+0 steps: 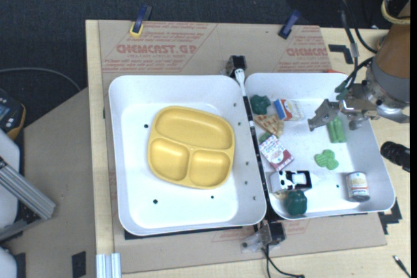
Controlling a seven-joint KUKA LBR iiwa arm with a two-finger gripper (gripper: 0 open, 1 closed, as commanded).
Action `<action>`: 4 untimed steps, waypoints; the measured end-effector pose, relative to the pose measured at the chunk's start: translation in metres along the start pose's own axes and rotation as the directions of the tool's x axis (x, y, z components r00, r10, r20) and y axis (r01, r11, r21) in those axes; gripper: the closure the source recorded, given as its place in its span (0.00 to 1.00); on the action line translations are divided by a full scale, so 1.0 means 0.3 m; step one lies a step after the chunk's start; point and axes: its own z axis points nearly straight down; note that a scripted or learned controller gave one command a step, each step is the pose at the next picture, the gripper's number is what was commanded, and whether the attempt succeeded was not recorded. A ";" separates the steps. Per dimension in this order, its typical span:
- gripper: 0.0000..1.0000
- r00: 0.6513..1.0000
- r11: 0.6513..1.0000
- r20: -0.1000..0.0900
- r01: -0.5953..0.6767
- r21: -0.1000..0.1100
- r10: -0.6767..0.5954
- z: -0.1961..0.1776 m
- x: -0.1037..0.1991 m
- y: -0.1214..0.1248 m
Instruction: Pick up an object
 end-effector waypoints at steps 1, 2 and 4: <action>0.00 1.000 1.000 0.002 0.002 -0.012 -0.002 -0.019 0.000 0.007; 0.00 1.000 1.000 0.000 0.002 -0.004 -0.002 0.194 0.001 0.009; 0.00 1.000 1.000 -0.004 0.003 -0.016 -0.003 0.507 0.035 0.029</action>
